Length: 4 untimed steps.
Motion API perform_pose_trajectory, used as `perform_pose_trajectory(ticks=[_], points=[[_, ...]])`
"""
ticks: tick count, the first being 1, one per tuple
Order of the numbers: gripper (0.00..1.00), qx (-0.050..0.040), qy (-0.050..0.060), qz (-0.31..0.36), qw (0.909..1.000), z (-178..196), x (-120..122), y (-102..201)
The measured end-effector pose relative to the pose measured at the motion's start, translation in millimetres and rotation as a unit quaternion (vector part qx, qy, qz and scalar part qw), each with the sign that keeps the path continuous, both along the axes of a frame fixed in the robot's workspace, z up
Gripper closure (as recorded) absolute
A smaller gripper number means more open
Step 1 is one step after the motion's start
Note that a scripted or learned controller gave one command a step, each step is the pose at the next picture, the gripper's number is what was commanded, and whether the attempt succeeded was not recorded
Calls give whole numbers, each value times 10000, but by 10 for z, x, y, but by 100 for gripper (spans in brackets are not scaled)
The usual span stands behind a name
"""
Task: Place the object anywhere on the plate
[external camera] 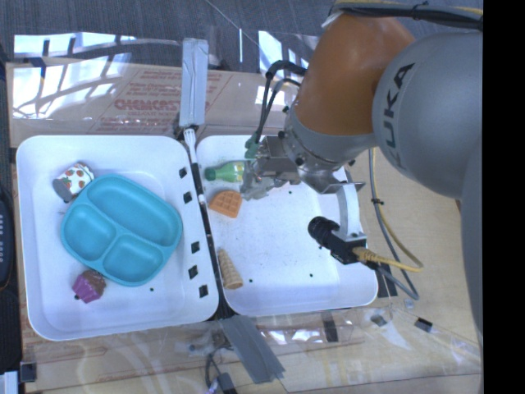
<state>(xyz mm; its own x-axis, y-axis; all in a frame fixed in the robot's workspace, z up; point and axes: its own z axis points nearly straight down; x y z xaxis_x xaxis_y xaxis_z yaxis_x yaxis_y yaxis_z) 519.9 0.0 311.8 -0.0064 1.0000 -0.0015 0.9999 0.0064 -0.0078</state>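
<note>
A blue divided plate [120, 229] lies in the left bin [49, 310]. In the right bin [287, 298] a green bottle [225, 171] lies near the back left corner, a tan waffle piece [225, 203] just in front of it, and an ice-cream cone [230, 270] along the left wall. My gripper [256, 179] hangs over the back left of the right bin, right beside the green bottle's end and just behind the waffle. The wrist hides most of the gripper.
Beside the plate in the left bin sit a frosted donut-like toy [75, 180] at the back left and a small purple cupcake-like toy [89, 286] at the front left. A divider with black clips [197, 220] separates the bins. A cardboard sheet [123, 97] lies behind them.
</note>
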Motion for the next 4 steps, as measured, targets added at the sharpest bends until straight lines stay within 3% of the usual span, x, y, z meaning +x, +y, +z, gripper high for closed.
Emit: perform_pose_trajectory(ticks=[1, 2, 3, 4], points=[[100, 1, 16, 42, 10000, -774, -456, 833], [100, -3, -5, 0, 10000, -954, -252, 460], [100, 6, -34, -1, 10000, -535, 32, 505], [100, 0, -2, 4, 10000, -782, -446, 498]])
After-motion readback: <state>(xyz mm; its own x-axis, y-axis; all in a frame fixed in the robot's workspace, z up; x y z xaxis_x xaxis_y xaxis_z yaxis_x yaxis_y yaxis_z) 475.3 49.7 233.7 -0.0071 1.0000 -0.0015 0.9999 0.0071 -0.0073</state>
